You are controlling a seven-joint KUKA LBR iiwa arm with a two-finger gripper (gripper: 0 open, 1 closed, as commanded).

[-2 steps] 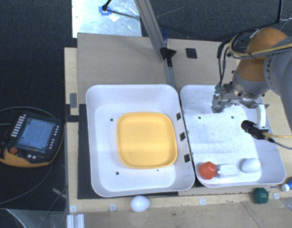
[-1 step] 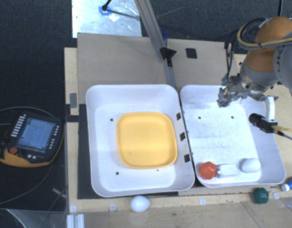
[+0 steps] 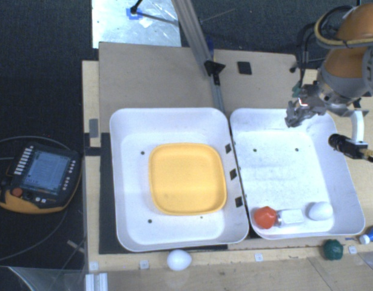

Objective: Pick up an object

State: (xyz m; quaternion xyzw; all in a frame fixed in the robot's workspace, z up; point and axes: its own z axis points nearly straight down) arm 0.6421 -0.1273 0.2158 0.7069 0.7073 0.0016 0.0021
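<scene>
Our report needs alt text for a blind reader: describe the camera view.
The gripper hangs above the right bin's far edge; an orange ball and white egg lie along its near wall. The left bin holds a yellow plate.

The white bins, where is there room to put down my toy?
Right bin: its bare middle is free, between the gripper at the far edge and the near wall. That near wall is crowded with an orange ball, a white block and a white egg. Left bin: the yellow plate leaves just a border.
</scene>
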